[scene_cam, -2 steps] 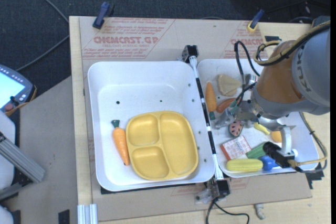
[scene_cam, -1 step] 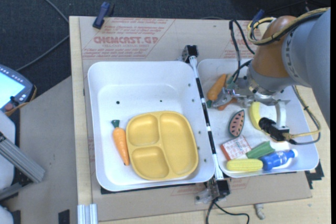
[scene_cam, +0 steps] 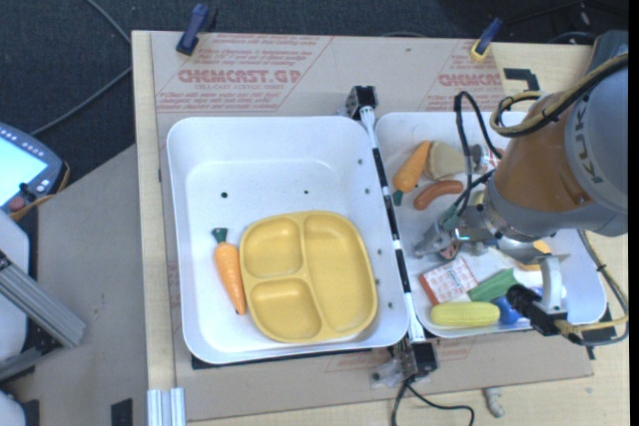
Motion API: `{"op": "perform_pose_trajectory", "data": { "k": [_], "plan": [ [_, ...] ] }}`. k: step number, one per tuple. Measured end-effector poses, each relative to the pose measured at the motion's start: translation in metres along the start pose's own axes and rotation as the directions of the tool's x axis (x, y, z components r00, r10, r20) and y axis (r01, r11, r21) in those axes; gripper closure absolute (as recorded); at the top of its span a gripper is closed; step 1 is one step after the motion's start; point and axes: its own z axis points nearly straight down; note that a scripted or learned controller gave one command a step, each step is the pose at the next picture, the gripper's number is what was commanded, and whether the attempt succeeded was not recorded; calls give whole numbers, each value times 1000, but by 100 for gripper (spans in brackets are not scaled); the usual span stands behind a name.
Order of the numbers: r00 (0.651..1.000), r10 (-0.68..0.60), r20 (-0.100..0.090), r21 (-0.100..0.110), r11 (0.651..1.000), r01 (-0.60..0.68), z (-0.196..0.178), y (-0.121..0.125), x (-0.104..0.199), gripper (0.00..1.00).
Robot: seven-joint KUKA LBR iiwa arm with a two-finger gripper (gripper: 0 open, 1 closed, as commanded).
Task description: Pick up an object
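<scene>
The arm reaches into the right bin (scene_cam: 589, 299), and its gripper (scene_cam: 446, 240) hangs low over the clutter near that bin's left wall; whether it is released or clenched cannot be told from this slant, and nothing visibly sits in its grasp. The candidates lie close around it: a sausage (scene_cam: 437, 194) and an orange wedge-shaped piece (scene_cam: 410, 168) just above, a red-and-white card (scene_cam: 448, 281) just below, a corn cob (scene_cam: 464, 315) along the bin's near edge, and a green piece (scene_cam: 493, 285) beside the card. The left bin (scene_cam: 270, 150) holds a yellow divided tray (scene_cam: 305, 276) with a toy carrot (scene_cam: 230, 272) touching its left side. To do this step well, I judge the gripper should settle on one item standing apart from its neighbours, such as the sausage, straddle its narrow width, and come straight down so nothing else gets nudged. The flat card looks a poor choice, lying flush on the bin floor.
</scene>
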Motion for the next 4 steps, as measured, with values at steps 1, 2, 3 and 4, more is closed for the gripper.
{"op": "perform_pose_trajectory", "data": {
  "k": [1,2,3,4],
  "plan": [
    [1000,0,0,-2,1000,0,-10,0,0,100],
    [1000,0,0,-2,1000,0,-10,0,0,0],
    [1000,-2,1,-4,1000,2,-36,65,-6,0],
    [1000,-1,0,1,1000,1,0,40,3,0]
  ]
}}
